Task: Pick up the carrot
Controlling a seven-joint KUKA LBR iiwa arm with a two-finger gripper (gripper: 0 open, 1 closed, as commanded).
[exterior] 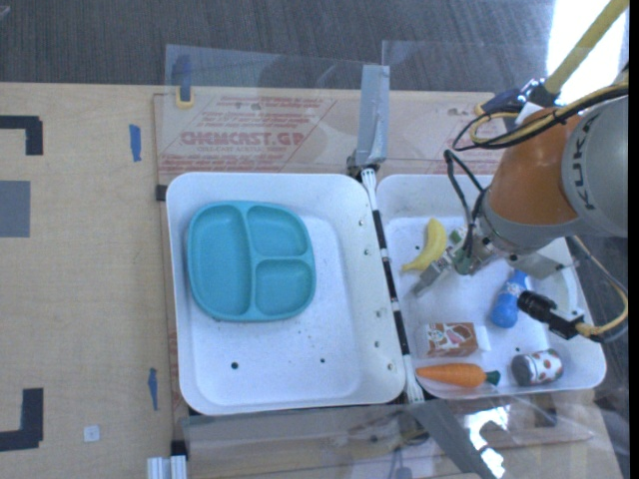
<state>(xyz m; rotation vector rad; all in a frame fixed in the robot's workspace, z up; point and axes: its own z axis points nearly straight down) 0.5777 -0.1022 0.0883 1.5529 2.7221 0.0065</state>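
Two bins: shallow white trays (200,297) side by side.
Carrot: orange carrot with green top (456,374), right bin's near edge.
Gripper: two-finger metal gripper (431,275) beside yellow banana (428,245), well apart from carrot; fingers' spread possibly narrow, cannot tell.
Left bin: teal divided plate (252,260).

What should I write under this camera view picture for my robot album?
Robot's tool hovers beside the banana while the carrot waits at the bin's near edge.
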